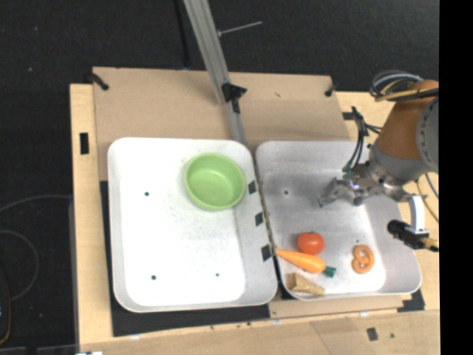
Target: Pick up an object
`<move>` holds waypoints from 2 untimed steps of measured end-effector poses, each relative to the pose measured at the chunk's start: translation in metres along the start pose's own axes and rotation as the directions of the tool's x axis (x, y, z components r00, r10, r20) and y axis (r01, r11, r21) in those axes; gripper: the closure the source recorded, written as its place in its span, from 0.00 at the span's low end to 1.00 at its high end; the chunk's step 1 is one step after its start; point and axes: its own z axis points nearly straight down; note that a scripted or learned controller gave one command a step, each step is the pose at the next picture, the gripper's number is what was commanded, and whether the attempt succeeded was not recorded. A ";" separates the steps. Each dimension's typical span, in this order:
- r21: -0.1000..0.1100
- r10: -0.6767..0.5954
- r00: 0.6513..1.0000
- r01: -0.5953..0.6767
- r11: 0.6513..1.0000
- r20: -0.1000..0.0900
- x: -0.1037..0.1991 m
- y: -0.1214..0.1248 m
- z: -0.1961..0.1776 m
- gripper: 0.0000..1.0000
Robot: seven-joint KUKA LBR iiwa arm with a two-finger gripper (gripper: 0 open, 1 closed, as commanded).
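Cracker (305, 285), carrot (301, 260) and tomato (311, 242) lie untouched along the right bin's (295, 168) near edge; claw (334, 193), seemingly spread and empty, must descend onto one.

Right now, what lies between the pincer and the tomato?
Camera view: bare white bin floor between the pincer and the tomato.

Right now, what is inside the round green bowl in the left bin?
The round green bowl shows only its own bare green inside; it hides the bin floor beneath it.
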 end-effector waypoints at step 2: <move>-0.007 0.001 1.000 -0.001 1.000 0.003 -0.002 0.001 -0.010 1.00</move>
